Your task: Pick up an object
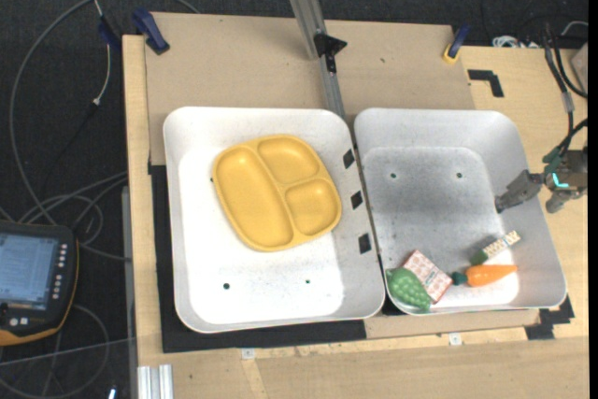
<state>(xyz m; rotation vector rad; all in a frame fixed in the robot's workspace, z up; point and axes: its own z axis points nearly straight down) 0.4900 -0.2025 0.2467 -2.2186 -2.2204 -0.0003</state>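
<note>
Left of the gripper (512, 195) the bin floor (425, 201) lies bare; below it, a carrot (490, 275) and small items crowd the near edge.

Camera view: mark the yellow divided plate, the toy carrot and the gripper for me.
yellow divided plate (250, 196): camera view, floor of its largest compartment.
toy carrot (492, 275): camera view, middle of the orange body.
gripper (514, 194): camera view, its dark tip above the right bin.

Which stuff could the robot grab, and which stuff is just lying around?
Could grab: carrot, green toy, patterned box, small strip; gripper nearby.
Lying around: yellow plate, bins, blue clamps, tablet, cables.
</note>
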